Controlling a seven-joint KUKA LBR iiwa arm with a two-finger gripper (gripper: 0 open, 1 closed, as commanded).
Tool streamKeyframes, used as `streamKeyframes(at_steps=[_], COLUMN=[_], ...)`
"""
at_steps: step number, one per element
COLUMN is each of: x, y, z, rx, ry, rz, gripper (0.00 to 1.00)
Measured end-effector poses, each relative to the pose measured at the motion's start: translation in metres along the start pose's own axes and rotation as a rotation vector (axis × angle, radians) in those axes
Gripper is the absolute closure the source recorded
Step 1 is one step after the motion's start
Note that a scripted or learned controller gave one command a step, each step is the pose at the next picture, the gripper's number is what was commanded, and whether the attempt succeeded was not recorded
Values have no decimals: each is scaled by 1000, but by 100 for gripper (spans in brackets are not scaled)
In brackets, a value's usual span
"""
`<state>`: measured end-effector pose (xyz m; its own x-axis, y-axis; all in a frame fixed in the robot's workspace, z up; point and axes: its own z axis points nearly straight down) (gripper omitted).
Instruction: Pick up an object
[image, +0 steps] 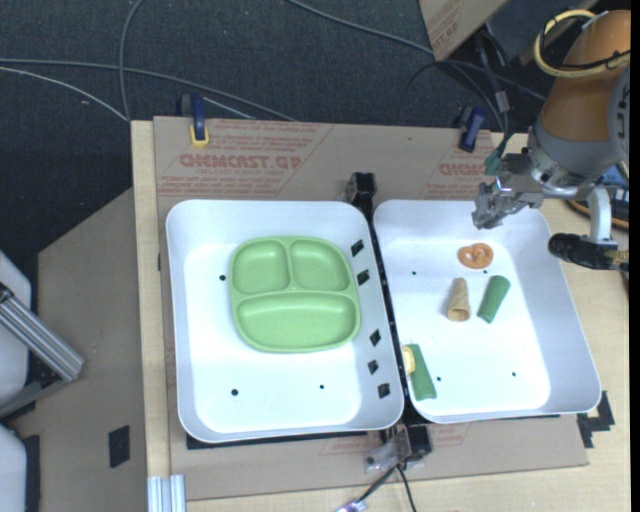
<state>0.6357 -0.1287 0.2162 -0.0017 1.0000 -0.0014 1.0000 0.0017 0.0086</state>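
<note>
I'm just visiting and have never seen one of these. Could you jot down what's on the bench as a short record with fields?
left bin: holds a green divided plate
right bin: holds four small items
items: orange pretzel, tan cone, green cylinder, green stick with yellow tip
arm: reaches in from the right
pincer: above the right bin's far edge, near the pretzel, holding nothing visible

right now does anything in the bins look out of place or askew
One thing: a green stick with a yellow end lies hard against the right bin's left wall, apart from the pretzel, cone and green cylinder. Nothing spilled.
</note>
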Motion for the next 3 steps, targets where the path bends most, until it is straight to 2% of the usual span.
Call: streamKeyframes(at_steps=[1,2,3], x=[0,37,93], y=[2,-19,-42], z=[-48,-39,-26], rx=[2,12,13], ry=[0,4,5], rz=[0,-2,-4], gripper=[100,100,100])
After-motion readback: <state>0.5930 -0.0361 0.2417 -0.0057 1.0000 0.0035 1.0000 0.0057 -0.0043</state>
